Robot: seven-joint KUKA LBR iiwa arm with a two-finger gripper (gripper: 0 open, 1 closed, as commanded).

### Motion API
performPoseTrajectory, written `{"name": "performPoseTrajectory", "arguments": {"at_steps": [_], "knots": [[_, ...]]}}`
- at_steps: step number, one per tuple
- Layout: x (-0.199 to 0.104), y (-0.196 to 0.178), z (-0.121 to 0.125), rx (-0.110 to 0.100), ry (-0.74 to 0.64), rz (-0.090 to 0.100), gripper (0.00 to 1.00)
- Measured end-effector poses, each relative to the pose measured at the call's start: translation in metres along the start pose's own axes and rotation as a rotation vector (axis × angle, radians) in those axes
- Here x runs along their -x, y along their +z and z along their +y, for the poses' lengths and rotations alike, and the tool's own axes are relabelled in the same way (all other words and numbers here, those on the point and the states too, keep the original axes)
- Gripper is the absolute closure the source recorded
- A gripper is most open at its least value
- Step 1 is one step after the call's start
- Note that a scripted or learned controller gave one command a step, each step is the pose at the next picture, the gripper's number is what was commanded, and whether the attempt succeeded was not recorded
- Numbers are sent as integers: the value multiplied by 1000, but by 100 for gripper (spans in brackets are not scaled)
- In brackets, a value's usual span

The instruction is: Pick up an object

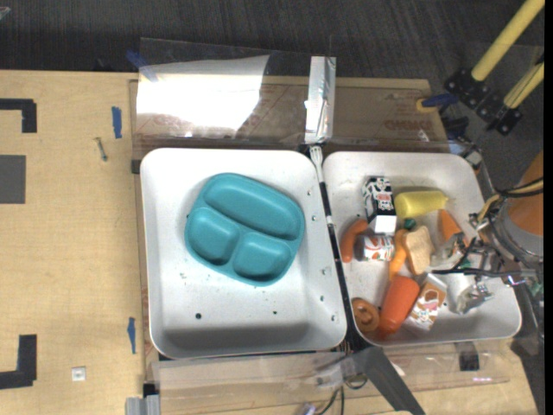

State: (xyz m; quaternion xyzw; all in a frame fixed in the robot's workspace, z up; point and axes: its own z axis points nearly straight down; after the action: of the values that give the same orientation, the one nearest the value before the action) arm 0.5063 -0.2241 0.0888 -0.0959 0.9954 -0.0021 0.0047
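Nothing is lifted yet: the gripper (480, 277) sits low among toy food at the right bin's (510, 322) right edge, its claw state unclear; the grasp remains.

Toy food (402, 258) — jumbled, right bin (501, 322)

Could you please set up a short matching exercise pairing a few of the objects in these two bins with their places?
Things:
1. teal divided plate
2. yellow toy
3. large orange carrot
4. gripper

Places:
A. back of the right bin
B. right edge of the right bin
C. left bin
D. front of the right bin

Pairs: 1-C, 2-A, 3-D, 4-B
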Motion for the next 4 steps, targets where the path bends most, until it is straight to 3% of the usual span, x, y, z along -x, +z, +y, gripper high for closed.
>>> {"name": "performPoseTrajectory", "arguments": {"at_steps": [2,3,4], "knots": [[-3,-18,2,3,-311,0,0],[1,-29,3,-1,-313,-7,100],[55,-129,3,-1,-361,-5,100]]}}
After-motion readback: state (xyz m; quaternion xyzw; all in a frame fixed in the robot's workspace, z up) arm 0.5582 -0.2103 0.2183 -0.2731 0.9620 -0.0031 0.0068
